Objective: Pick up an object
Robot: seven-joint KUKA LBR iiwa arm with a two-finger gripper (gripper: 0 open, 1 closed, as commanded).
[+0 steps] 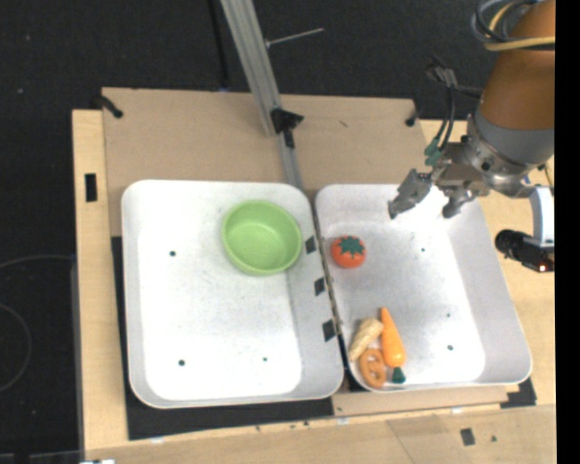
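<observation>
Nearest the camera, in the right bin's point(464, 370) near left corner, a small heap of toy food sits pushed against the wall: an orange carrot point(391, 336) lying lengthwise, a pale yellowish piece point(364, 334) touching its left side, and a round orange slice point(372, 366) just in front of them. Packed together and hard against the rim, they leave little room for a finger to slip down on the wall side, so they look like awkward picks. Farther back in the same bin, near the divide between the bins, a red tomato point(348, 250) with a green top stands alone on bare floor; it seems the easiest target, since both sides are free. Across the divide, a green bowl point(262, 237) rests upright in the far part of the left bin point(155, 288), well apart from the arm's reach-in side. Farthest, over the far edge of the right bin, the pincer point(429, 199) hangs from the grey and orange arm with its two fingers spread apart and nothing between them, raised above the bin floor and right of the tomato, apparently poised to descend. Both bins lie on the tan desk point(174, 133).
</observation>
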